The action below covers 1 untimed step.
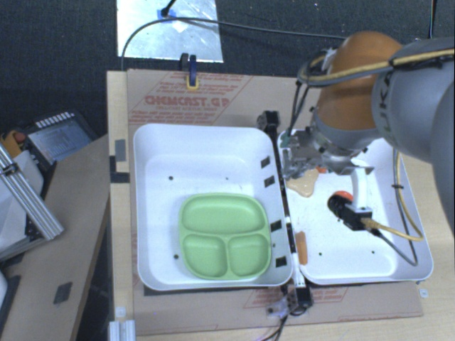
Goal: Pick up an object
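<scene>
My gripper (301, 162) hangs low over the far left part of the right bin (355, 265), close to the divider between the bins. Just below it lies a flat tan piece (303, 186), touching or nearly touching the gripper's tip. A small orange-red object (343, 195) sits a little to the right of the tan piece, and another bit of red (323, 169) peeks out by the wrist. Near the bin's front left wall lies a slim orange-brown stick (301, 247). The arm's grey and orange body hides the far part of this bin.
The left bin (160, 155) holds a green three-compartment plate (226, 235) in its near half. Black clips line the divider (279, 204) between the bins. A yellow cable (398, 236) loops across the right bin's near right floor.
</scene>
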Available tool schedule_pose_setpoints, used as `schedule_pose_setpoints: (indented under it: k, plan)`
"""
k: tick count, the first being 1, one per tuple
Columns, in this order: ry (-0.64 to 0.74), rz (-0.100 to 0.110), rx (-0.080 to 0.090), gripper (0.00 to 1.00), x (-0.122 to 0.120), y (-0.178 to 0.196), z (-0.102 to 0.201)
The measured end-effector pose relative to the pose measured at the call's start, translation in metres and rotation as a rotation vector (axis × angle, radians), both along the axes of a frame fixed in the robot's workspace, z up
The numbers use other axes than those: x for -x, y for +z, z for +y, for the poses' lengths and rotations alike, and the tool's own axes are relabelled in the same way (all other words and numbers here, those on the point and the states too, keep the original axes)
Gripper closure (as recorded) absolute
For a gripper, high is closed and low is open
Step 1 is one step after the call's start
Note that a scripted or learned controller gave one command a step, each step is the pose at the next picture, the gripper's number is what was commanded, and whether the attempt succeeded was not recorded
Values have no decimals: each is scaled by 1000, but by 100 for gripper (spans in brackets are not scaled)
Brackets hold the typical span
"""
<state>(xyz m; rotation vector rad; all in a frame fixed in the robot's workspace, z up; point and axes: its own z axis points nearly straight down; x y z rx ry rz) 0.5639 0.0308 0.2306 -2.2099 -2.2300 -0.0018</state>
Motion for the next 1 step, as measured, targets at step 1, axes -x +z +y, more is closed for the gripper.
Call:
schedule_pose_setpoints:
  k: [1]
  plan:
    - [1, 0, -1, 100, 8, -10, 56]
